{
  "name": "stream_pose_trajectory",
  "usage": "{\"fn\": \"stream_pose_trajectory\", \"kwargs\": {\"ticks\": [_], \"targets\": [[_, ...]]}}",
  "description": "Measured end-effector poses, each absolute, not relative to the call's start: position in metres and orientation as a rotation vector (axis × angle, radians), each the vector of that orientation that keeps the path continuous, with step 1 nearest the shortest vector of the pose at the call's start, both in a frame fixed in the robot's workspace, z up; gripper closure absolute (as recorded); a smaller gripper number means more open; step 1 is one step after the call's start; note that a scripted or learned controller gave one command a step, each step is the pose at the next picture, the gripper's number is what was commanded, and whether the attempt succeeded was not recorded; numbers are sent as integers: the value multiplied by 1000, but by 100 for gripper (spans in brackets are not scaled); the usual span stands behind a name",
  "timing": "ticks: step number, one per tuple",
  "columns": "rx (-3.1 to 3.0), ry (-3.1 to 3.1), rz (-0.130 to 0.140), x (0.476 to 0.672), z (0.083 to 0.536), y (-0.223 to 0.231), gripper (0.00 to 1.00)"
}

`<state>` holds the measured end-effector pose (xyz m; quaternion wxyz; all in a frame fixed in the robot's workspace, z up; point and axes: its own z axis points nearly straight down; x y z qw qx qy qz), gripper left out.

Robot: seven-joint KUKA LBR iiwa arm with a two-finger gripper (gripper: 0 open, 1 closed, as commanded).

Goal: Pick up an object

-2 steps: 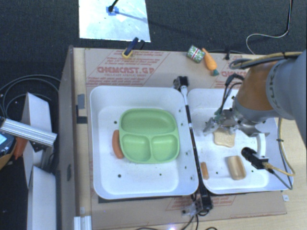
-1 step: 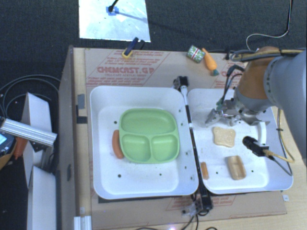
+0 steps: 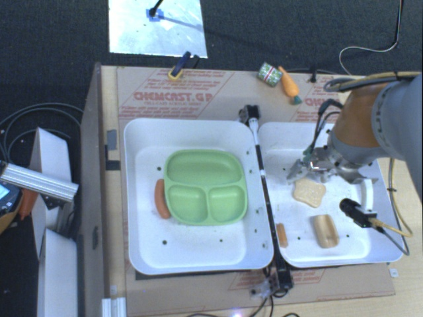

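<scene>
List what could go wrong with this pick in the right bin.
1. The gripper is at the upper edge of the flat tan slice; lying flat, it may slide rather than be gripped.
2. The tan roll lies just below, so a shoved slice could knock it.
3. The small orange piece lies near the inner wall of the right bin, likely awkward to grasp.
</scene>
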<state>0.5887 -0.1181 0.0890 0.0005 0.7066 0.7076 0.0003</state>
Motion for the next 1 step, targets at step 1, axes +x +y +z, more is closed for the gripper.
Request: {"fn": "stream_pose_trajectory", "kwargs": {"ticks": [1], "targets": [[2219,2222,1,569,85,-117,0]]}}
